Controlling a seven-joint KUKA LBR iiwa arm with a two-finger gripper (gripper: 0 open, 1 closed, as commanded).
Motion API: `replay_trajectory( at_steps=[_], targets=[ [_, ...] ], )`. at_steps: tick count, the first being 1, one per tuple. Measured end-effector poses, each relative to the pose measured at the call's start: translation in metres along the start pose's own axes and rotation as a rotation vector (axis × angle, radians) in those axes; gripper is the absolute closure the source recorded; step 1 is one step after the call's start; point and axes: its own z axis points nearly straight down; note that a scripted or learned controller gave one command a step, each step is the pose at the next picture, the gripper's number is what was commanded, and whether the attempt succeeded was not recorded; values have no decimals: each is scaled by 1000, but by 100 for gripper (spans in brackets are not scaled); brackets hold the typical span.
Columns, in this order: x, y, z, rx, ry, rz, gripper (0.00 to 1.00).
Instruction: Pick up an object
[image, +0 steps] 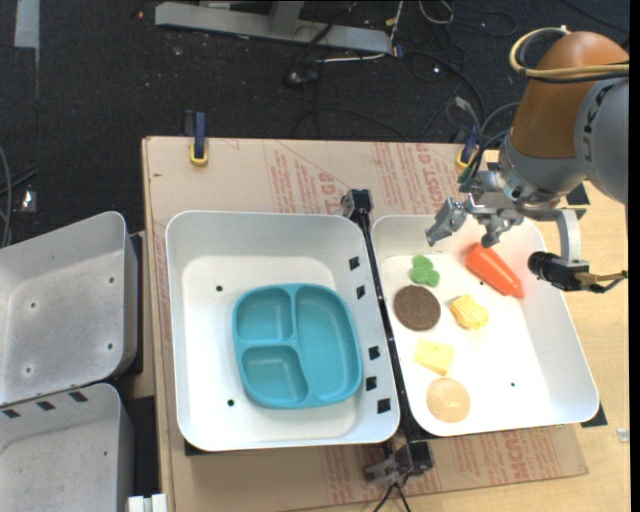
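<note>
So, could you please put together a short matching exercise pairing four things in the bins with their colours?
Things:
1. divided plate in the left bin
2. carrot near the top of the right bin
3. round patty beside the divider
4. small leafy piece just above the patty

Colours:
A. green
B. orange
C. turquoise
D. dark brown

Pairs: 1-C, 2-B, 3-D, 4-A
</note>
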Motion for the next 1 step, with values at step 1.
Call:
replay_trajectory(
  at_steps=[1],
  targets=[
    [0, 2, -9, -14, -1, -2, 0]
  ],
)
